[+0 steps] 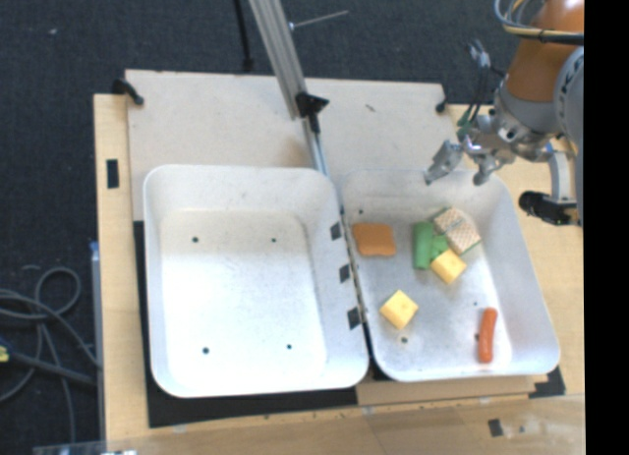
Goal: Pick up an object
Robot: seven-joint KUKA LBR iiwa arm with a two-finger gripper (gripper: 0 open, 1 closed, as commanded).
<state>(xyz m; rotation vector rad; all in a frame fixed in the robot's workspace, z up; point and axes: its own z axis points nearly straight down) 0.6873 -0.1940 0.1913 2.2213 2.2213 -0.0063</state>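
Note:
The right bin (521, 276) holds several small objects: an orange block (374, 240), a green piece (425, 246), a tan checkered cracker (457, 228), a yellow cube (449, 266), a second yellow cube (399, 310) and a red-orange sausage (486, 334). My gripper (460, 164) hangs above the bin's far edge, up and to the right of the cracker. Its two fingers stand apart, open, with nothing between them.
The left bin (157, 247) lies beside the right one. A slanted metal rail (280, 40) runs from the top of the view down to the seam between the bins. Cables lie on the dark floor at the left.

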